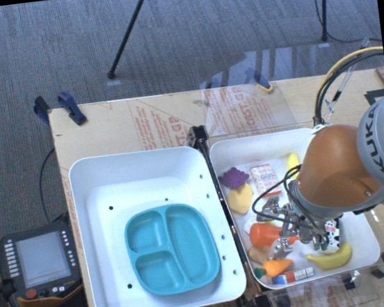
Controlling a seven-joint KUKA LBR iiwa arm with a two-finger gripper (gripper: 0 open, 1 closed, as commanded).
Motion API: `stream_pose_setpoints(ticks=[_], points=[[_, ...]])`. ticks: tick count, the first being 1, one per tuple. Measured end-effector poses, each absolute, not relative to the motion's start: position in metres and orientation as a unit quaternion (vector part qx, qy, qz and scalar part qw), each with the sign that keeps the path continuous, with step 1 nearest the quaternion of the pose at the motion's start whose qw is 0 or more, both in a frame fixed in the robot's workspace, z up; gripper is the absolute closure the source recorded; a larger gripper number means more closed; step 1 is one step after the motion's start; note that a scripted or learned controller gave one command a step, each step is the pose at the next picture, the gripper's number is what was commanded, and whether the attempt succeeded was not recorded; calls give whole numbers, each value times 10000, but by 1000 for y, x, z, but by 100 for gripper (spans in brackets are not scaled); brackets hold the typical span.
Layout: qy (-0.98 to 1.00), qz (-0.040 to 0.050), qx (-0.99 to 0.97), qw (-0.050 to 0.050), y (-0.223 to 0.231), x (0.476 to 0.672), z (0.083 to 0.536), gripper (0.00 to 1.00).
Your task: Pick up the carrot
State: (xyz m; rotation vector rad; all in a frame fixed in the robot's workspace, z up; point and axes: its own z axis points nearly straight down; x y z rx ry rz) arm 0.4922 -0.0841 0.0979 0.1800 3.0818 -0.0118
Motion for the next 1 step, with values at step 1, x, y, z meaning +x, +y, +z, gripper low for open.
stream_pose_setpoints(ticks=[1], points=[[9752,-9,2201,223,-86,489,96,0]])
